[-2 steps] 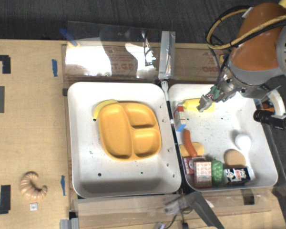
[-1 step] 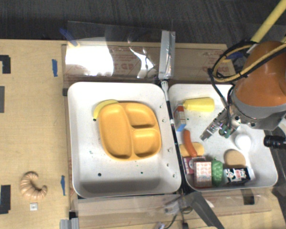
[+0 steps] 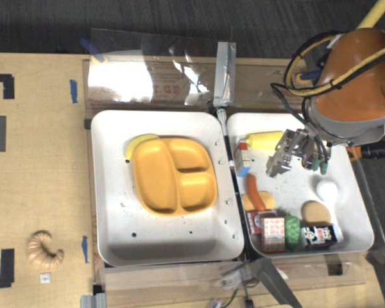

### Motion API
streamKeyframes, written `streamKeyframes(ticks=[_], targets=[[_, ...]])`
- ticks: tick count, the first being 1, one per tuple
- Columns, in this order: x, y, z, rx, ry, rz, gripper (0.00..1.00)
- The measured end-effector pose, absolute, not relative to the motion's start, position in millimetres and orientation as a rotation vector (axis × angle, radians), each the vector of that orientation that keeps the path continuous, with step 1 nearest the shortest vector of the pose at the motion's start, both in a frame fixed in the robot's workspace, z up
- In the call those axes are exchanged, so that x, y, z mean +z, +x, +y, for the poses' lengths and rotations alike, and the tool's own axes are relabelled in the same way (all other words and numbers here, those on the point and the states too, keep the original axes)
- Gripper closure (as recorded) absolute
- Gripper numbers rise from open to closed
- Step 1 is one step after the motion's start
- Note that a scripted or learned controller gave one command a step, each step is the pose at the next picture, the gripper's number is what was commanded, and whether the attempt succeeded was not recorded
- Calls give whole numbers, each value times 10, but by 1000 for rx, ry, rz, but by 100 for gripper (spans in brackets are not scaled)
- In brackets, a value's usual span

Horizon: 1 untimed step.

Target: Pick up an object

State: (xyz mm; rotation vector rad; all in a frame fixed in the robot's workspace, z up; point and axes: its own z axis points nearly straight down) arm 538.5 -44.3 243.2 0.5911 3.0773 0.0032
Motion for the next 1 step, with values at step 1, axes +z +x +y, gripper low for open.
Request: streamKeyframes(ticks=[1], targets=[[1836, 4793, -590, 2, 386, 3119, 100]])
